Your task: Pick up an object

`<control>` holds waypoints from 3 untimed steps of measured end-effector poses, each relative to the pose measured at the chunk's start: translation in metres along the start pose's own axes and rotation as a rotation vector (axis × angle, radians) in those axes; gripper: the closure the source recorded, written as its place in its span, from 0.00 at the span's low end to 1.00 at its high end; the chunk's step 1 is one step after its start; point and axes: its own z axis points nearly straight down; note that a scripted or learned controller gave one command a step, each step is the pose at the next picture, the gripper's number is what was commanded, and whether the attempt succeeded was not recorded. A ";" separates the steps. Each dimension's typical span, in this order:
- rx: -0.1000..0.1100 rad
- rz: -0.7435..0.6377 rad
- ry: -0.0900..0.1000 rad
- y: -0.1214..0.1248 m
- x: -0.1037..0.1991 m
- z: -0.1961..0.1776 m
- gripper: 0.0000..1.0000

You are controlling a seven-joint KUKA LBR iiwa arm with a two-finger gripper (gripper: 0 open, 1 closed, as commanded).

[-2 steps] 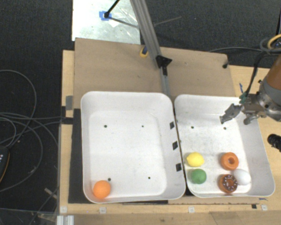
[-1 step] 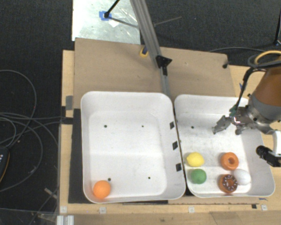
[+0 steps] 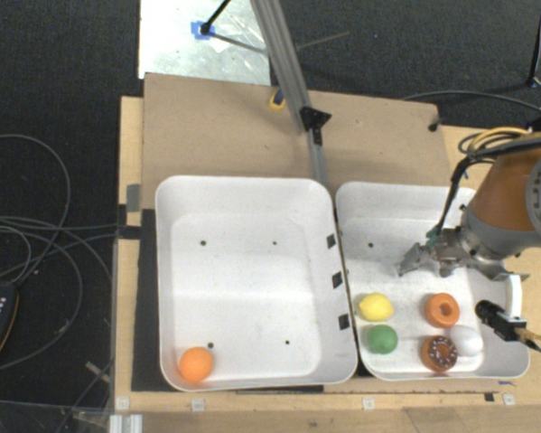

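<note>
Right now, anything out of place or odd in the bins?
One thing: the orange ball sits alone in the left bin's near-left corner, while the yellow, green, orange ring, brown doughnut and white items cluster in the right bin. No spills or damage.

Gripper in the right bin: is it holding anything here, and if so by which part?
Nothing is held. The gripper sits over bare floor of the right bin, apart from the orange ring and yellow ball nearer the front.
</note>
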 end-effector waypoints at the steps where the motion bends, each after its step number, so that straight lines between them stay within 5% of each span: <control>1: -0.009 0.000 -0.002 0.003 -0.001 -0.015 1.00; 3: -0.010 -0.006 -0.003 0.010 0.001 -0.109 1.00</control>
